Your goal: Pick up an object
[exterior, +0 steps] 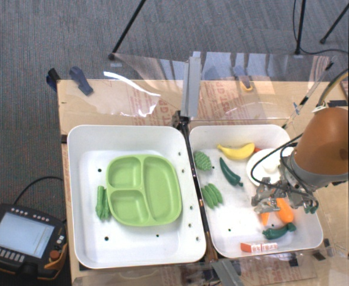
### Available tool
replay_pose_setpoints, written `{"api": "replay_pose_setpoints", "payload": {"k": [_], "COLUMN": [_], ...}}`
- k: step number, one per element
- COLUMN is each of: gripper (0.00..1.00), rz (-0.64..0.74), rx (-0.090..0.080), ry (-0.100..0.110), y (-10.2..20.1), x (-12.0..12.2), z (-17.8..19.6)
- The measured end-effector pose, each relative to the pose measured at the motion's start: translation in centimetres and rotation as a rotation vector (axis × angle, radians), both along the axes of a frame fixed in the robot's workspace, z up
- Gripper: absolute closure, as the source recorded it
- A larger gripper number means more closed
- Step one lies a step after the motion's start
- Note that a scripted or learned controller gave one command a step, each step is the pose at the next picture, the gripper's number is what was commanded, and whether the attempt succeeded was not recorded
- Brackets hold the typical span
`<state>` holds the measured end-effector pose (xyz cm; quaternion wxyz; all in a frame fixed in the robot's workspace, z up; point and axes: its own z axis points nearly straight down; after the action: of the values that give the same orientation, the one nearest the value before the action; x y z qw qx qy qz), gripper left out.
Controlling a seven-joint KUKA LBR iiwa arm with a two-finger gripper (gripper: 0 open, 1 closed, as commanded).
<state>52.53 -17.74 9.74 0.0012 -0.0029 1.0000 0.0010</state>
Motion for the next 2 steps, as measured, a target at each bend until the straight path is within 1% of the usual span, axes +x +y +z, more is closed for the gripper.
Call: {"api": "replay_pose_setpoints", "payload": {"k": [1, 2], "gripper": [1.0, 1.0], "rz": [-0.189, -0.404], "rx": [0.001, 0.001], "ry": [0.006, 0.006], "y": [-0.3, 1.0], "x": [-4.8, -5.0], "z": [-1.1, -1.1]}}
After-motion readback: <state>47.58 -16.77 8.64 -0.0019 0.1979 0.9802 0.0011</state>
